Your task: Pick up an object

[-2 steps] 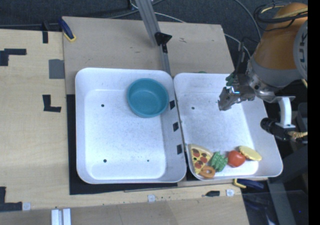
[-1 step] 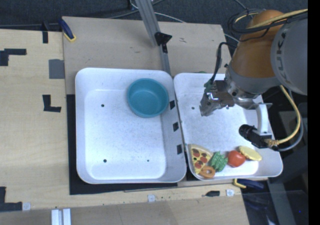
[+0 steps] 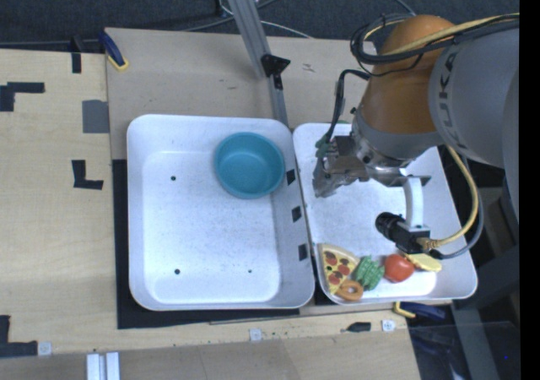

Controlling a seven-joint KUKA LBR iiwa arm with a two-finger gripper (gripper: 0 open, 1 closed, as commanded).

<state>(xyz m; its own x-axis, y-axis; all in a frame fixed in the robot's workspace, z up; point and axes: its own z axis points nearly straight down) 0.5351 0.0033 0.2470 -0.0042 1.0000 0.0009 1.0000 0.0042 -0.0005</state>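
A: Starting at the near edge of the right bin [image 3: 456, 285], we've got a little cluster along the front wall: a pizza slice [image 3: 338, 267] at the left, a green toy [image 3: 368, 271] just beside it, a red tomato [image 3: 398, 268] next, and a yellow piece [image 3: 425, 263] touching the tomato's right side.

B: All 4 sitting loose on the bin floor, nothing near them but the black fitting [image 3: 395, 227] hanging off the arm just above.

A: Right. Now moving up the bin, there's the gripper [image 3: 326, 187], low over the left part of the right bin, close to the divider between the 2 bins.

B: Can you call the jaws?

A: Honestly, no. It's a dark grey mass from this angle, and I cannot tell how wide they stand or whether anything sits between them. It's well apart from the toy cluster.

B: And the left bin [image 3: 160, 277]?

A: 1 thing in it: a blue bowl [image 3: 249, 165], upright, at the far right corner.

B: Beyond that, the arm [image 3: 413, 83] with its orange band bulks in from the right, cables looping over it, and a grey pole [image 3: 245, 15] slants across the far bench.
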